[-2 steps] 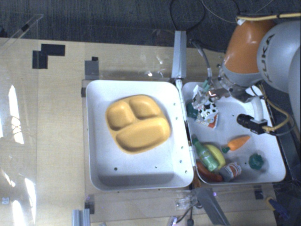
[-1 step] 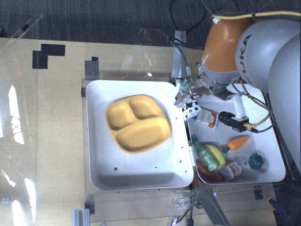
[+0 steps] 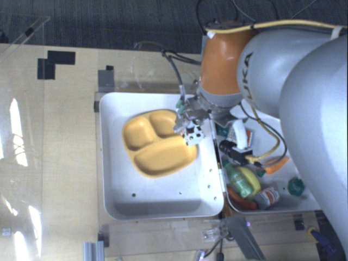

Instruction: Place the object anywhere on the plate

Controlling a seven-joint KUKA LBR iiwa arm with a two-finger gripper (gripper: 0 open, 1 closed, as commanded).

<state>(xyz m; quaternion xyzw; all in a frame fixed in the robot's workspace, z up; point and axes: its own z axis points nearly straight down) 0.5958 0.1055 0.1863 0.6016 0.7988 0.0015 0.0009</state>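
Camera view: the yellow plate [image 3: 157,143], divided into three compartments, lies in the left white bin [image 3: 117,200] on the bench [image 3: 54,156], and nothing rests on any compartment that shows. The gripper [image 3: 190,128] hangs over the plate's right edge, above the seam between the upper right and lower compartments. Whether its jaws are spread or pressed together I cannot tell, and no object can be made out between them. The right bin [image 3: 296,203] holds a heap of small things, among them a green and yellow item [image 3: 244,181] and a teal piece [image 3: 295,186]. By my reading, the placing is not yet done: the plate is bare, and whether an object has been fetched cannot be told
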